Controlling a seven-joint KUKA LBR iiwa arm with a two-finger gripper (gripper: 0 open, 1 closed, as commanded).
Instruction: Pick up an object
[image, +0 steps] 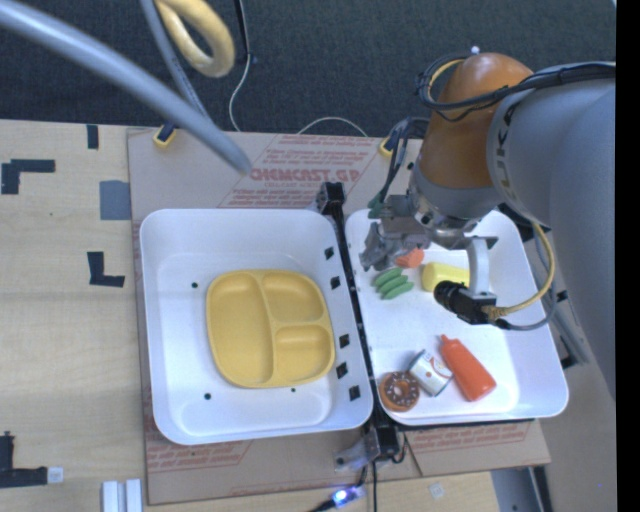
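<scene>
Grey two-finger gripper (381, 250) hangs low over the far left part of the right white bin (535, 400), just above the green pod-shaped toy vegetable (393, 285), with a small orange piece (409, 259) and a yellow block (444, 275) beside it; whether it grips anything cannot be told. Nearer the front lie an orange plastic bottle (467, 367), a small white can (432, 373) and a chocolate-glazed doughnut (400, 391), while the yellow divided plastic tray (270, 328) rests in the left white bin (170, 300).

Cardboard sheet (300, 170) bears red, partly legible "CHEMCAST".
</scene>
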